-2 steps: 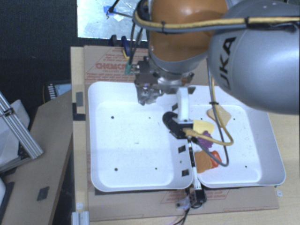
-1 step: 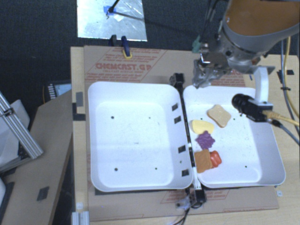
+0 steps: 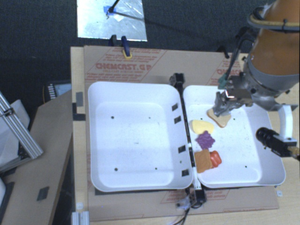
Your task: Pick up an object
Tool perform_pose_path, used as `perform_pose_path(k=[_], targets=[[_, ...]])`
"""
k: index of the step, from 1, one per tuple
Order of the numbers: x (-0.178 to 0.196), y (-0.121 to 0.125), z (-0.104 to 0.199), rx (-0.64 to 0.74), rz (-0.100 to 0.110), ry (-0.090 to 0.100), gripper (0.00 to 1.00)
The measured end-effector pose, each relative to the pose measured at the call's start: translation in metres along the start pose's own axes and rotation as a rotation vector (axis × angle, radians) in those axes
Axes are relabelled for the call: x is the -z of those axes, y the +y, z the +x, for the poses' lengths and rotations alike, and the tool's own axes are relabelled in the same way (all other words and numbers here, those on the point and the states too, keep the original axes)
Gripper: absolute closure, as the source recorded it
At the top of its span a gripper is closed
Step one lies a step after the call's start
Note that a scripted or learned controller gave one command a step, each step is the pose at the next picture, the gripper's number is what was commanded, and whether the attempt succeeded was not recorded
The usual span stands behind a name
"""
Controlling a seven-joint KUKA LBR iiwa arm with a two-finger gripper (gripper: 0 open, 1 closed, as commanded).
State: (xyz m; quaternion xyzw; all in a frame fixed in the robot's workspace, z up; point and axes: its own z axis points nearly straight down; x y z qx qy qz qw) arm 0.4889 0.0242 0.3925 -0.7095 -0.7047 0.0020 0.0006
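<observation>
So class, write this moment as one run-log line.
gripper: low in right bin, over tan piece | grasp: unclear | yellow piece, purple piece, orange piece, red piece: lying near divider

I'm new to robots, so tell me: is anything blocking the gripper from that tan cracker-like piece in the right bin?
Nothing visible does. The gripper sits right at the flat tan cracker-shaped piece, partly covering it.

A dark carpeted floor [image 3: 37,32] is seen around the bench. A shiny metal sheet [image 3: 111,12] lies at the top, a tan side table [image 3: 44,153] stands at left, and aluminium rails [image 3: 16,130] are propped beside it
</observation>
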Motion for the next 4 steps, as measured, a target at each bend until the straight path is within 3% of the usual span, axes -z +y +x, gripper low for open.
perform_pose_path(k=[1, 2, 4], targets=[[0.061, 0.003, 0.058, 0.016, -0.012, 0.005, 1.0], [0.061, -0.004, 0.117, 0.017, -0.006, 0.005, 1.0], [0.145, -0.004, 0.169, 0.013, -0.01, 0.006, 1.0]])
